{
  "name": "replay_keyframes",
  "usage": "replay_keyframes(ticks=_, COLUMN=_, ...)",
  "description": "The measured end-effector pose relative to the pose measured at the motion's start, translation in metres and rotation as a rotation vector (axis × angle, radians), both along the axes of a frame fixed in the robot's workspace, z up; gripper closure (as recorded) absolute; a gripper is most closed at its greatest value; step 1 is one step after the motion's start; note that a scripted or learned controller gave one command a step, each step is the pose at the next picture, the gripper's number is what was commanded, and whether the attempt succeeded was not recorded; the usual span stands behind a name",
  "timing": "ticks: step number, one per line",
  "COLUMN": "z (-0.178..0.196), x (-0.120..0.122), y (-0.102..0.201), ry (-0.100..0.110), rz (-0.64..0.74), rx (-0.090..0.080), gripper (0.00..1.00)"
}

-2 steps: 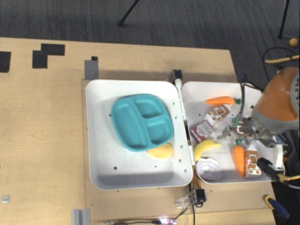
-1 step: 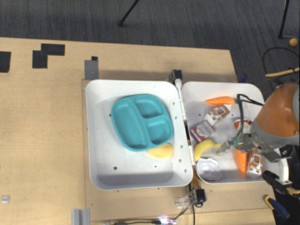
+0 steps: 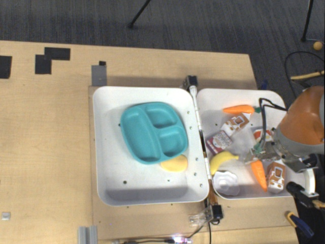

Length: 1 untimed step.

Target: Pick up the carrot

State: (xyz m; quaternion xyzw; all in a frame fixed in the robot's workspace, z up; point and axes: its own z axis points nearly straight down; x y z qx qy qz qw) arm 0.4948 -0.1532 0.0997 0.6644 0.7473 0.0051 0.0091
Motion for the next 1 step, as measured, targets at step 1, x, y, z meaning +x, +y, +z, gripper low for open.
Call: replay_keyframes(ticks=1, z=0.1026, x=0.0224, y=0.0424, ry=0.011, rz=-0.276, rx=0.008, gripper=1.00)
